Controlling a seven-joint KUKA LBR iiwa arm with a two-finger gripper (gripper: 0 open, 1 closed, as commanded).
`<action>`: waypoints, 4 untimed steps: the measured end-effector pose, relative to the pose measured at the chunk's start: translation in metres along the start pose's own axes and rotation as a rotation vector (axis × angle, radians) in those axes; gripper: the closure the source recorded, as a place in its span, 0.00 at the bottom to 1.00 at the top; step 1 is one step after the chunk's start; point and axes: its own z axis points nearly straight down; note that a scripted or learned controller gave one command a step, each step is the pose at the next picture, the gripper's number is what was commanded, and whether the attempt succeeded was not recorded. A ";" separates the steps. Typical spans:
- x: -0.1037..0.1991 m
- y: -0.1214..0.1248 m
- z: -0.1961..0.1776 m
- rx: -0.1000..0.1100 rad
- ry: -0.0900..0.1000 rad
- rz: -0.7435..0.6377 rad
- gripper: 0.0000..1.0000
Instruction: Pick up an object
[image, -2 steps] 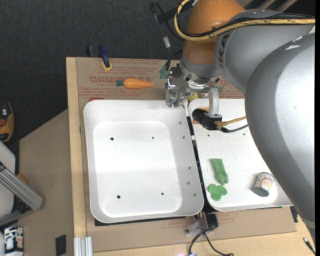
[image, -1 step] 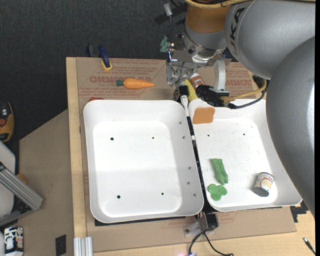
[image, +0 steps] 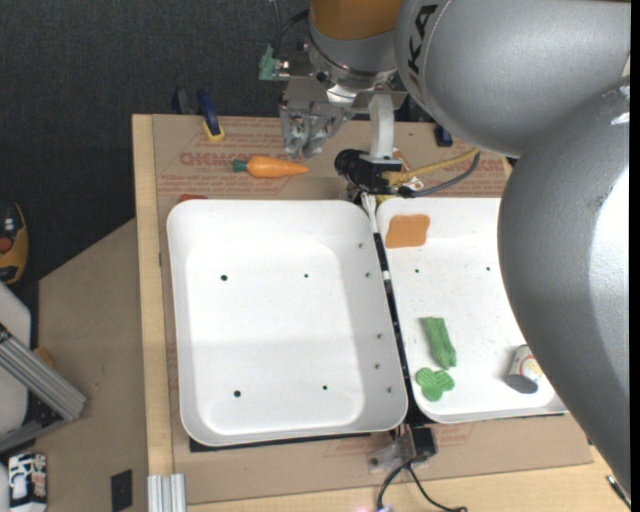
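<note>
An orange toy carrot (image: 272, 167) with a green top lies on the cardboard just behind the left bin (image: 200, 300), outside both bins. My gripper (image: 303, 138) hangs just above and slightly right of the carrot's tip, not touching it as far as I can see. In the right bin (image: 470, 290) lie a flat orange piece (image: 407, 231) at the back left, a long green piece (image: 437, 341) and a small rounded green piece (image: 433, 381) near the front. A grey and white object (image: 521, 369) sits at the front right, partly hidden by the arm.
The arm's large grey body covers the right side of the right bin. A blue and yellow clamp (image: 210, 118) stands at the back edge of the cardboard, left of the gripper. The bins' shared wall (image: 385, 300) runs between the two trays.
</note>
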 end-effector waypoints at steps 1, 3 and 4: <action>0.051 0.000 -0.002 0.003 -0.002 0.003 1.00; 0.047 -0.077 0.031 0.016 -0.007 0.009 1.00; 0.050 -0.136 -0.104 -0.006 0.003 0.004 1.00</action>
